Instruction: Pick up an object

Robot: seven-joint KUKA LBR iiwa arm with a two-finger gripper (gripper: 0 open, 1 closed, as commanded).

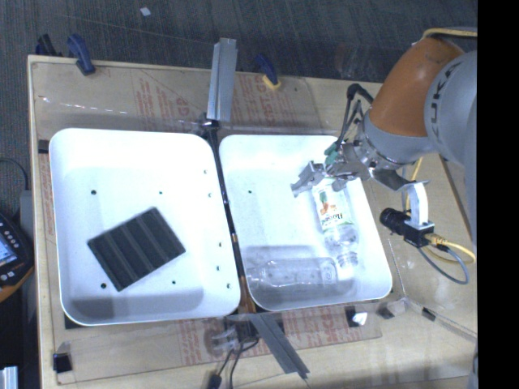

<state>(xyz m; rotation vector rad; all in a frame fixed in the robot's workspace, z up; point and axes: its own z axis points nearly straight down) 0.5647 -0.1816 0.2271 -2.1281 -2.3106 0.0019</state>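
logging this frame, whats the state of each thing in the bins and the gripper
black ridged pad: lying flat in the left bin, apart from the walls
small labelled bottle: on its side in the right bin
clear bottle: on its side along the near wall
gripper: low over the small bottle's top end, nothing seen held

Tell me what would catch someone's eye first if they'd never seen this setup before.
Probably the grey arm's orange band at the upper right, with the gripper hanging over the right bin just above a clear labelled bottle. Next, the dark ribbed slab lying at a slant in the left bin, stark against the white. A second clear bottle lies along the right bin's near wall.
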